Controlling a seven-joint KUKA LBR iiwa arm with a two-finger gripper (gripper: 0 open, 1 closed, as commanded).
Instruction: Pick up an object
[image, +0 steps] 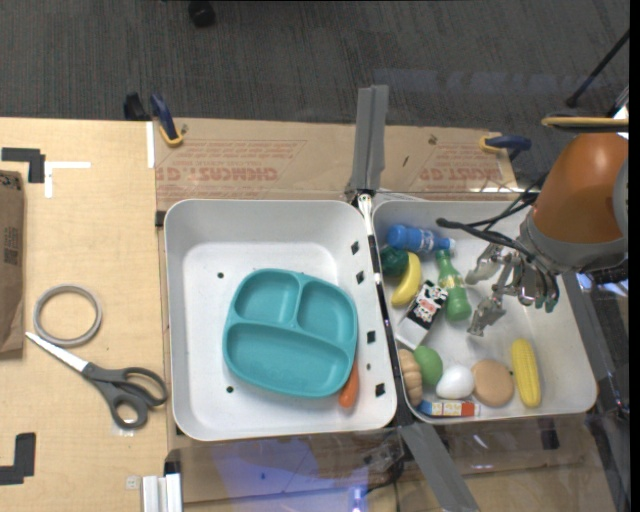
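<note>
Your arm (585, 195) reaches in from the right and its hand (497, 297) hangs over the right bin (575, 345), in the bare patch of the bin's middle. You can see its metal fingers (487, 312) spread apart with nothing between them, so the hand is released. The things to pick lie around it in that bin: a blue bottle (415, 239) near the top left corner, a banana (407, 280) and a dark green piece (393, 262) just below the bottle, a green bottle (453, 293) just left of the hand, and a small black-and-white carton (425, 305) beside the green bottle. Along the near wall you have a lime-green fruit (428, 363), a white egg (455, 381), a tan round piece (492, 382), a yellow corn cob (525, 372) and a marker (447, 407). The left bin (200, 250) holds a teal divided plate (291, 333), with an orange carrot (349, 389) touching its lower right edge. On the desk (80, 250) to the left lie scissors (105, 381) and a roll of tape (67, 314), near each other.
</note>
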